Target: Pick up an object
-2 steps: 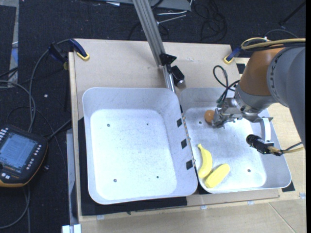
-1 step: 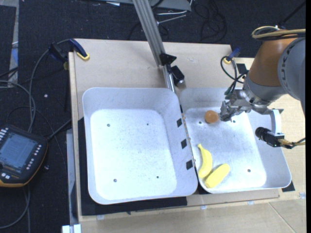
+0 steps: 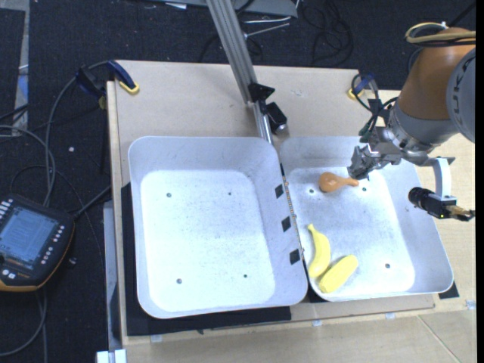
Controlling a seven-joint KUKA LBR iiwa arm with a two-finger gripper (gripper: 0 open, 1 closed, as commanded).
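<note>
In the right bin, an orange-brown pear-shaped object with a thin stem end lies near the back. My gripper hangs just to its right, low over the bin, its tip close to the object's stem end. A yellow banana lies along the bin's left wall near the front. Beside it, touching it, rests a yellow lemon-like object. Nothing shows between the gripper's fingers.
The left bin stands beside the right one. A slanted metal post rises behind the bins. Blue and yellow clamps grip the bench's back corners. A black attachment sticks out from the wrist over the right bin's edge.
</note>
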